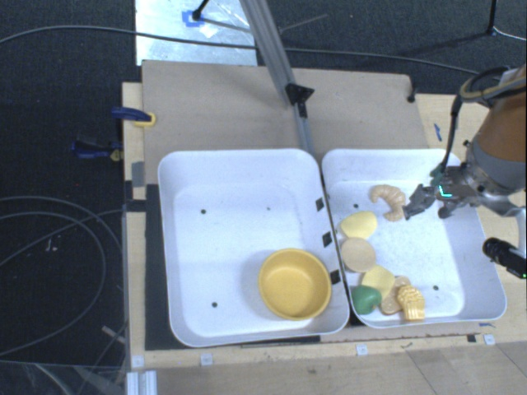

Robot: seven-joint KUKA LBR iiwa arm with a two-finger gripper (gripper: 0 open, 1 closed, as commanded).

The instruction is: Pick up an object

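Reaching in beside the croissant (387,197), the pincer (422,202) is hovering; finger state cannot be determined.

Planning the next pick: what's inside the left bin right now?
The left bin holds one yellow bowl, upright near its front right corner. The bowl's inside looks bare. Whatever lies beneath the bowl is covered.

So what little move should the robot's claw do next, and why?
Probably a small drop straight down. The claw sits in the right bin, just right of the tan curly piece, and nothing is seen between its tips. Lowering a bit there, nudged slightly left, would likely put it around that piece. The other toys lie further off along the bin's left side.
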